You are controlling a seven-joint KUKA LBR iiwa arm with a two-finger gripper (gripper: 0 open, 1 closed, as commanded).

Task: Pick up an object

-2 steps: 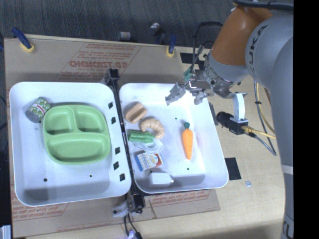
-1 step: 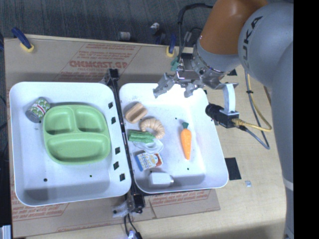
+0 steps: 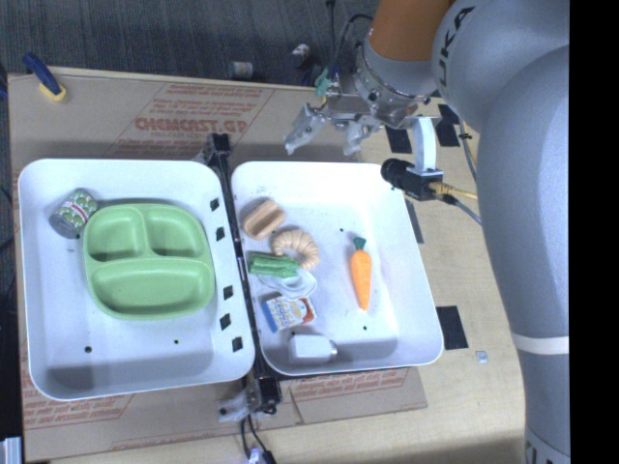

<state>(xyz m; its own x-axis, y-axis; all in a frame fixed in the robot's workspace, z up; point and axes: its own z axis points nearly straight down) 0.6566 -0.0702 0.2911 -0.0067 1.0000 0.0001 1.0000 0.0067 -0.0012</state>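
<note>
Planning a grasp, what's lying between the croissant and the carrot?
Nothing: the camera view shows bare white bin floor between croissant and carrot.

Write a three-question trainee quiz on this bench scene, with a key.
1. True or false: the green tray lies in the left bin.
2. Which thing lies nearest the right bin's right wall? A) croissant B) carrot C) white block
3. Fill in: the gripper hangs above the right bin's ____ rim, holding nothing.

Key: 1 true. 2 B. 3 far.
</note>
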